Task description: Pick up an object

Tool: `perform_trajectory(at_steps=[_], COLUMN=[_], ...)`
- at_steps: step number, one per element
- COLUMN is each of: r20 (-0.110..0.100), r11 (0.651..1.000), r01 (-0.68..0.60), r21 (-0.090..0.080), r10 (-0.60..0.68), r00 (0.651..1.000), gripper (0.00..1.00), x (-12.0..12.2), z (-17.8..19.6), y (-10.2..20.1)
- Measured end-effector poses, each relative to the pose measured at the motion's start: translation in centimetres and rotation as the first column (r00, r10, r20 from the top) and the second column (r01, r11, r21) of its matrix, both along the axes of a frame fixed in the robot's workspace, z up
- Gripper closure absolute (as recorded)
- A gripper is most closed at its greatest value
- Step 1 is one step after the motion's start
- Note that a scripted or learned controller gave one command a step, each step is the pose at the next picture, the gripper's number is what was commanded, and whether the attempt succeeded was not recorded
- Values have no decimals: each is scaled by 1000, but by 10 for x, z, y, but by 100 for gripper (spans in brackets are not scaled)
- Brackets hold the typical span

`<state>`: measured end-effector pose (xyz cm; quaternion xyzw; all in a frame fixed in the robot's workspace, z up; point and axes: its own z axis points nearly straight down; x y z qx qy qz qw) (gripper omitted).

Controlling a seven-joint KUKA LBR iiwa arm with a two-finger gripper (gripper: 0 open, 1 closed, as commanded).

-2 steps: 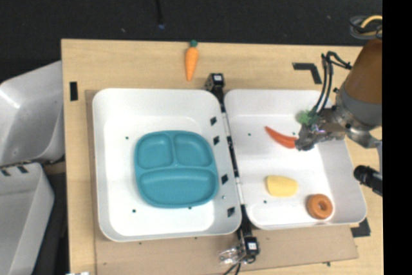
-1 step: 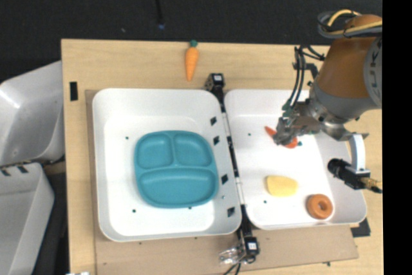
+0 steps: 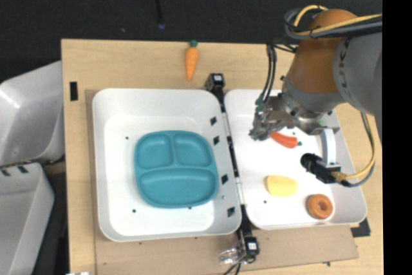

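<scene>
Gripper [image 3: 265, 124] hovers low in the right bin [image 3: 248, 158] beside the red piece [image 3: 284, 138], its grip state unclear, so the approach seems underway; next it must close on the piece.

My arm [image 3: 360, 61] is grey, with a broad, rounded orange band [image 3: 318, 61] above the wrist. Yellow and black cables loop over my top, and a yellow one trails down my right side to a black fitting [image 3: 315, 165]. My gripper [image 3: 264, 124] is dark grey metal.
</scene>
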<state>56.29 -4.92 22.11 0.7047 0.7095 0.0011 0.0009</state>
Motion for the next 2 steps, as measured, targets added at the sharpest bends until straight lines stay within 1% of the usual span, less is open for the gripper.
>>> perform_trajectory(at_steps=[1,2], r20=[0,-1], r11=[1000,1000], r01=[0,0], r21=[0,1], r10=[0,0], r00=[1000,1000], gripper=[100,100], x=[11,22], z=[-2,6], y=[51,94])
